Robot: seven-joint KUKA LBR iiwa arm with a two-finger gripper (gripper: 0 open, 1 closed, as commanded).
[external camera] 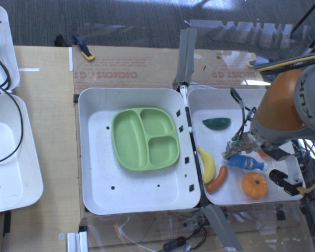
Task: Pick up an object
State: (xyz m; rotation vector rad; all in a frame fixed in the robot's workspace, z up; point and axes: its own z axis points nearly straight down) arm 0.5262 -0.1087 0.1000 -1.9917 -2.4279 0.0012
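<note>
The end effector (234,149) hangs low in the right white bin (220,101), just beside the blue plastic bottle (246,163); its state cannot be told.

End effector (235,150) by blue bottle (246,163)

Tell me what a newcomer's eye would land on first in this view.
First the green divided plate, alone in the middle of the left bin. Next the arm's orange band at the right, above the right bin, with the gripper low beside the blue bottle. Around it lie a banana, a sausage, a small orange pumpkin and a dark green piece.
</note>
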